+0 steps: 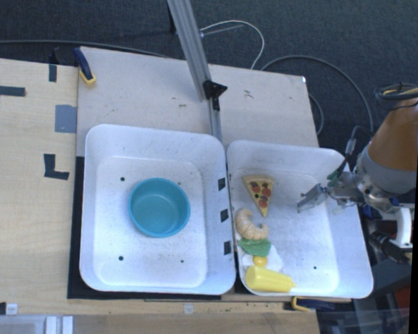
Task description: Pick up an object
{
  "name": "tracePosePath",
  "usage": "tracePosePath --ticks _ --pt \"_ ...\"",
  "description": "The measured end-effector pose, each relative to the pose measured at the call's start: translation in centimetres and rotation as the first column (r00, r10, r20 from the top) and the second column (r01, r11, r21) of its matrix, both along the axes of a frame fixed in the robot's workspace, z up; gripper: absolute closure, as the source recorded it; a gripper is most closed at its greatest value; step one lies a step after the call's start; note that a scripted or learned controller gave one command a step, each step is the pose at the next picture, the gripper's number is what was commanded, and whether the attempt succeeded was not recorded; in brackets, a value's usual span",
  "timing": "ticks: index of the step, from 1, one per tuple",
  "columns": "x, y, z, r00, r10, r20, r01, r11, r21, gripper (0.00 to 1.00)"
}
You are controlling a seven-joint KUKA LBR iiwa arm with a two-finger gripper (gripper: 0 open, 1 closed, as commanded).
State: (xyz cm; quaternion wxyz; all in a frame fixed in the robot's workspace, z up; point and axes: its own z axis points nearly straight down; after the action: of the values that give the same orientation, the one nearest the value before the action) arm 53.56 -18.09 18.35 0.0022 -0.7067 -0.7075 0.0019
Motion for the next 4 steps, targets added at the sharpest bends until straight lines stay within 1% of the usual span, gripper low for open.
tracePosePath --ticks 1,2,3,4 --pt "-1.1 0.6 -5.5 1.0 0.0 -0.003 0.0 1.0 0.002 0.0" --pt "-1.1 0.6 -9.5 1.0 0.0 0.007 0.0 1.0 -0.003 0.0" --pt "-1.0 0.7 -8.4 1.0 0.001 0.005 -0.001 1.0 0.001 1.0" --pt "-1.7 0.0 -3.4 1.0 -0.001 0.008 0.002 1.0 -0.001 1.0"
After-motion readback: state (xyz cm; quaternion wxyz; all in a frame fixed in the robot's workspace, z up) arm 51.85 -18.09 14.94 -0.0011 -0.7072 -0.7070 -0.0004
